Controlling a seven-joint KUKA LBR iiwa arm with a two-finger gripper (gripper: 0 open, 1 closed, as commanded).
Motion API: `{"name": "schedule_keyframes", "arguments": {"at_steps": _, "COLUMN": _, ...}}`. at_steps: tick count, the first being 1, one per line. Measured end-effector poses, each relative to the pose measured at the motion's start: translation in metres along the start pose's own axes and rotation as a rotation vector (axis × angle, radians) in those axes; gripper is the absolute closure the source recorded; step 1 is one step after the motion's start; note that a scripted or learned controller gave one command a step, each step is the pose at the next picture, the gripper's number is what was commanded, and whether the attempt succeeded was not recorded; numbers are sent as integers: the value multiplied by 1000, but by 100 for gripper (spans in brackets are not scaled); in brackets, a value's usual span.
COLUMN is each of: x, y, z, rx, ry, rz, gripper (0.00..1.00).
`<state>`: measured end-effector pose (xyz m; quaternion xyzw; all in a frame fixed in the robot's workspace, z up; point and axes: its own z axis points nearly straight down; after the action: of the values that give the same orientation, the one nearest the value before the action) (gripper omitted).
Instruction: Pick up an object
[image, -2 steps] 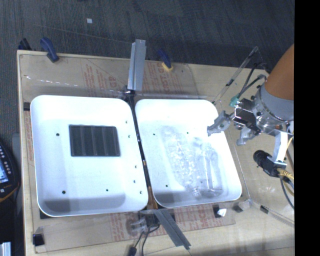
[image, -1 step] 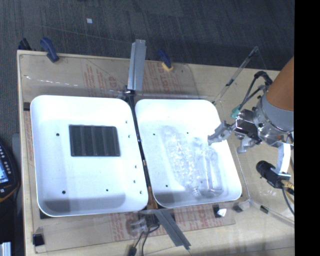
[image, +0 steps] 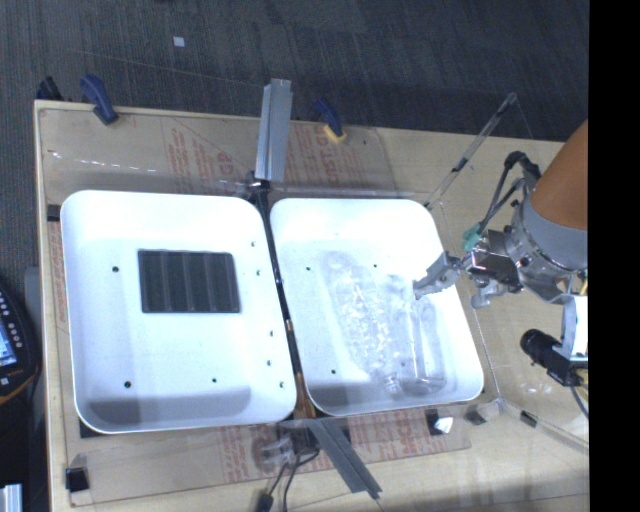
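A dark grey ribbed rectangular block (image: 188, 281) lies flat in the left bin (image: 90, 230), towards its back. In the right bin (image: 330, 215) lies a crumpled clear plastic bottle (image: 358, 305), and beside it to the right a second clear plastic piece (image: 418, 350) reaches the front right corner. My gripper (image: 428, 284) hangs over the right bin's right rim, tilted and pointing left, just above the upper end of the clear plastic. Nothing shows as held in it.
A grey metal bar (image: 273, 130) stands upright behind the seam between the bins. Blue clamps (image: 98, 98) hold the bench's back edge. A thin rod (image: 480, 140) slants up at the right rear.
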<state>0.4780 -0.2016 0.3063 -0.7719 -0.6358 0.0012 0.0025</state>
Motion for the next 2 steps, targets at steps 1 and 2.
{"name": "schedule_keyframes", "arguments": {"at_steps": 1, "x": -2, "y": 0, "z": -7, "rx": -4, "ry": -3, "rz": -93, "gripper": 0}}
{"name": "schedule_keyframes", "arguments": {"at_steps": 2, "x": -2, "y": 1, "z": -17, "rx": -3, "ry": -3, "rz": -97, "gripper": 100}}
